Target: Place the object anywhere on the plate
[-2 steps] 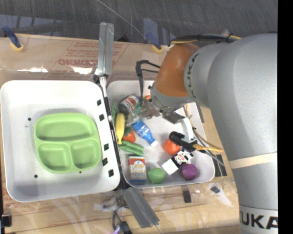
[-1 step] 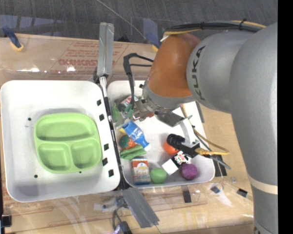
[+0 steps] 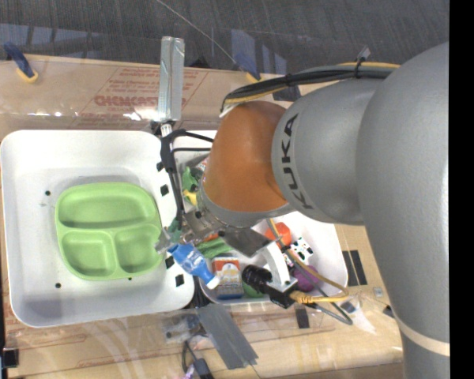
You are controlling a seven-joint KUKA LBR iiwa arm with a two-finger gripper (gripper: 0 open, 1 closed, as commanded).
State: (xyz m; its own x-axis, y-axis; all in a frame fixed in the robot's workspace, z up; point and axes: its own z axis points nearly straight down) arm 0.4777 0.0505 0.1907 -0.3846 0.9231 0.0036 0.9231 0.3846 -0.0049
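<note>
Hovering at frame centre, my gripper point(image 3: 176, 243) sits beside the green plate point(image 3: 108, 229); I cannot tell its finger state.

The grey arm point(image 3: 355, 148) bears "KUKA" in black letters, while red print on the cardboard sheet point(image 3: 103, 93) seems mirrored and unreadable.

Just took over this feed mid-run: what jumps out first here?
The grey KUKA arm with its orange band looms over the right bin, hiding most of its clutter. In the left bin lies a bright green compartment plate, and a small blue object sits at its right edge.
</note>
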